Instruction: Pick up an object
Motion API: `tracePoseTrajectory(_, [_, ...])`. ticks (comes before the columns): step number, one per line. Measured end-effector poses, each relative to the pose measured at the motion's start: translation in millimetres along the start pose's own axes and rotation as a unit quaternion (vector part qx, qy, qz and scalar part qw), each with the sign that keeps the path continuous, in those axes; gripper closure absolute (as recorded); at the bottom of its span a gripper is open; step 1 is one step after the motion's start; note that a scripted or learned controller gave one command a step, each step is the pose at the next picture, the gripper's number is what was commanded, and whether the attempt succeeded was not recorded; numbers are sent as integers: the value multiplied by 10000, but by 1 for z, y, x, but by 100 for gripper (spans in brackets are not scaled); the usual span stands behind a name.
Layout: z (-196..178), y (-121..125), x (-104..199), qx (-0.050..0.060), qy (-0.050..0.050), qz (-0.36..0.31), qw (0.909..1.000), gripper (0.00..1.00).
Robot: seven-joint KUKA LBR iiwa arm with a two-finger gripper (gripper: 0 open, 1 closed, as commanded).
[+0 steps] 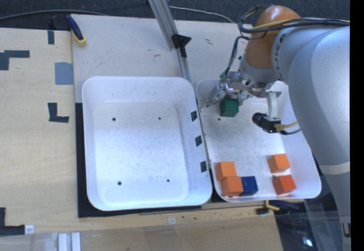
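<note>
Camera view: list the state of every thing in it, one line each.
Gripper: over the right bin's far end, shut on the green block.
Green block: held between the fingers.
Orange blocks: four, lying at the right bin's near end.
Blue block: lying touching an orange block.
Right bin: holds the blocks.

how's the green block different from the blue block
Colour: the green block is dark green, the blue block deep blue.
Place: the green block sits at the far end of the right bin, right under the gripper; the blue block lies at the near end.
Neighbours: the green block has no blocks around it, while the blue block lies against an orange block.
Both are small cubes of similar size in the same bin.
</note>
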State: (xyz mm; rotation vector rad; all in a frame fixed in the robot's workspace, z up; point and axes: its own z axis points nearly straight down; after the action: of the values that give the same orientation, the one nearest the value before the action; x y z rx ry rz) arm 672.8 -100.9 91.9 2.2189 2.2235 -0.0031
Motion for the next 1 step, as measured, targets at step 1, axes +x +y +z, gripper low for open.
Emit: tracePoseTrajectory(1, [-10,0,1,1,0,-6,10000,100])
